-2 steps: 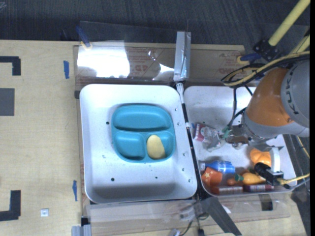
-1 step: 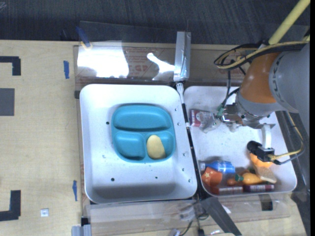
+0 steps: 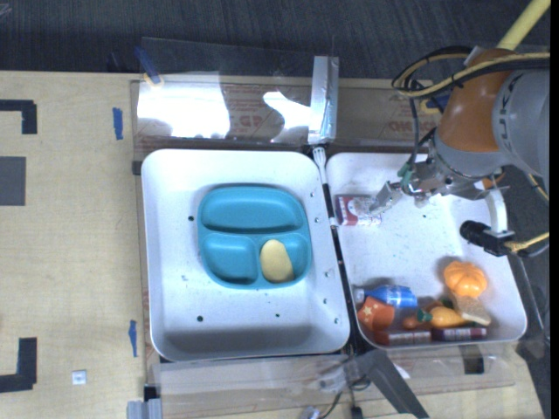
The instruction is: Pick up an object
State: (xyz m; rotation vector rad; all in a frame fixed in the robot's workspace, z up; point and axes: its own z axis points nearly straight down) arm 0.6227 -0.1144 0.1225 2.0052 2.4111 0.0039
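From my seat, the arm (image 3: pixel 502 103) is cut off by the frame's right edge, so I see little beyond the orange band. The gripper (image 3: pixel 384 197) is blurred and small at centre right; I cannot tell how its fingers stand. The pile of objects (image 3: pixel 424 308) at lower right overlaps itself, hiding parts of each piece. The small can (image 3: pixel 354 209) beside the gripper is too blurred to read.

right bin (image 3: pixel 489 334): centre bare | near edge: toy pile (image 3: pixel 419 312) | left wall: can (image 3: pixel 356 209)
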